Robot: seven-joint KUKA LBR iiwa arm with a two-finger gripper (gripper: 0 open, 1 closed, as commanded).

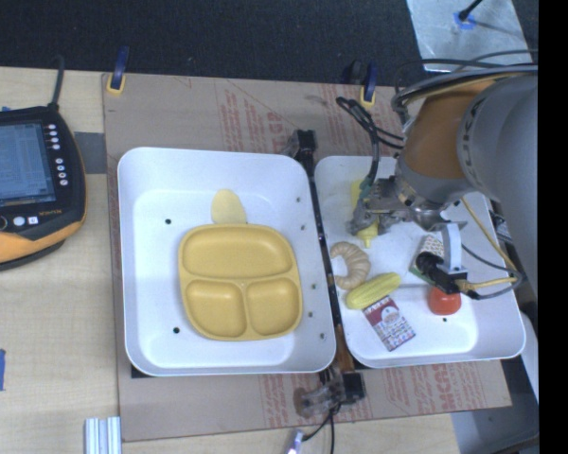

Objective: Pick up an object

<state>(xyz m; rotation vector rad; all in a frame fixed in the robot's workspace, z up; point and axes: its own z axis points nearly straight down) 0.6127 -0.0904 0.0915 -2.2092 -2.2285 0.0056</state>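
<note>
My own arm (pixel 473 140) covers the far right part of the right bin (pixel 492 343) and is cut by the picture edge. My gripper (pixel 371 218) is too dark and small to read. The handheld screen (pixel 24 183) (on the left) is cut off, its text blurred.

A robotics lab: clamped cardboard sheet (pixel 218 112) on a bench, teach pendant (pixel 24 183), loose cables (pixel 379 130).

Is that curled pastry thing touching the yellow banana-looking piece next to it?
Touching, it seems: the camera view shows the pastry's lower end meeting the yellow piece with no white bin floor between.
</note>
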